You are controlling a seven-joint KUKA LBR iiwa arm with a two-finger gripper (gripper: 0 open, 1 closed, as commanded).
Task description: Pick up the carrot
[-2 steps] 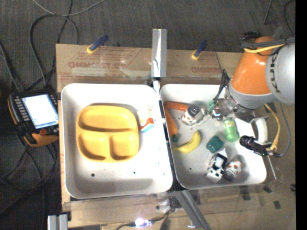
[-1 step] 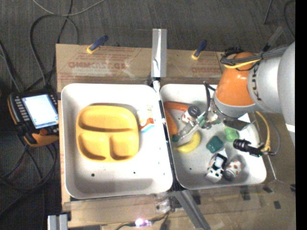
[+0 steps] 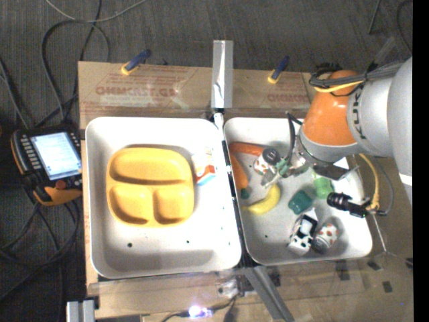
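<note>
Broadly, my grey arm (image 3: pixel 385 113) with its orange band reaches in from the right over the right bin (image 3: pixel 362 247), and the left bin (image 3: pixel 97 180) beside it carries a yellow divided tray (image 3: pixel 151 185) with a small white and red item (image 3: pixel 205 168) just at the tray's right edge. My gripper (image 3: pixel 276 166) hangs low over the upper middle of the right bin; whether my jaws are apart or closed I cannot tell, and nothing shows between them. The carrot (image 3: pixel 238 172) is a long orange taper lying against the right bin's left wall, running downward to a small green end, just left of my gripper and apart from it. A banana (image 3: pixel 266 200) lies just beside the carrot's lower end. Further right sit a green block (image 3: pixel 300 201), then a black and white toy (image 3: pixel 303 233) and a small can (image 3: pixel 325 237).
</note>
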